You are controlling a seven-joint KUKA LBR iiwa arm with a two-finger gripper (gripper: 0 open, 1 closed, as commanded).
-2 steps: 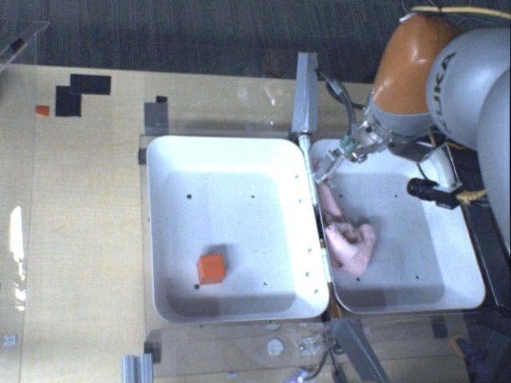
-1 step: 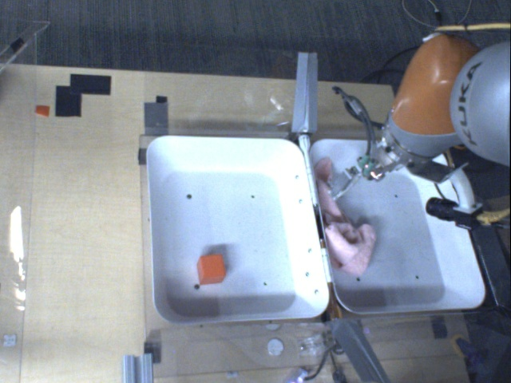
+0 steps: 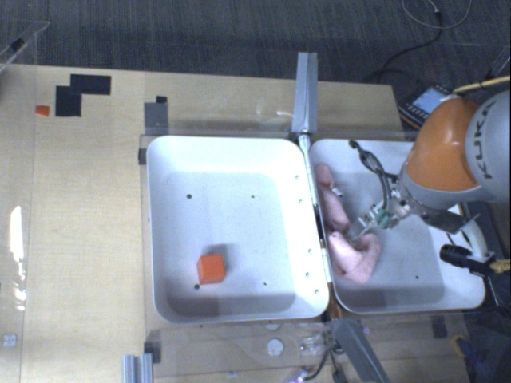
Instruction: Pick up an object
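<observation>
An orange cube [image 3: 211, 269] lies in the left white bin [image 3: 168, 214], near its front. In the right white bin [image 3: 423, 286], a long pale pink soft object [image 3: 330, 203] rests along the left wall. A second, curled pink object [image 3: 356, 257] lies in front of it. My gripper [image 3: 369, 225] reaches down from the right, just above the curled pink object's upper edge. The arm's orange band [image 3: 444, 150] and grey wrist hide the bin's right middle.
A metal divider post [image 3: 306, 94] stands between the bins at the back. Black tape marks [image 3: 80, 92] and a small orange square [image 3: 42, 111] sit on the wooden bench at the far left. Cables [image 3: 471, 262] hang by the right bin's edge.
</observation>
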